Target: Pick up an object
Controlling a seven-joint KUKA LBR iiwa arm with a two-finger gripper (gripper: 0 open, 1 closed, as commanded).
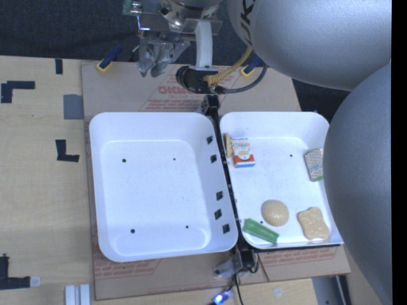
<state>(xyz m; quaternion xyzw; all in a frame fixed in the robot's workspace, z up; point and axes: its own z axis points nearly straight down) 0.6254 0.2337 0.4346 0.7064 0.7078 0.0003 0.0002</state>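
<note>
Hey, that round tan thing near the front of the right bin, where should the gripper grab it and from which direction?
Probably straight down from above, closing across the widest middle of the round tan object. It looks domed and lies flat on the floor of the right bin, so its sides are the only faces to pinch. The green block sits close at its front-left, so the fingers are better placed to the object's left and right.

Pincer (154, 61) raised, grey arm (318, 24) overhead

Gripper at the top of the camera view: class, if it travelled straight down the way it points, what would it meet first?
Probably the brown cardboard behind the left bin, since the gripper hangs above that strip rather than over either bin. Its height is unclear from this slanted view.
</note>
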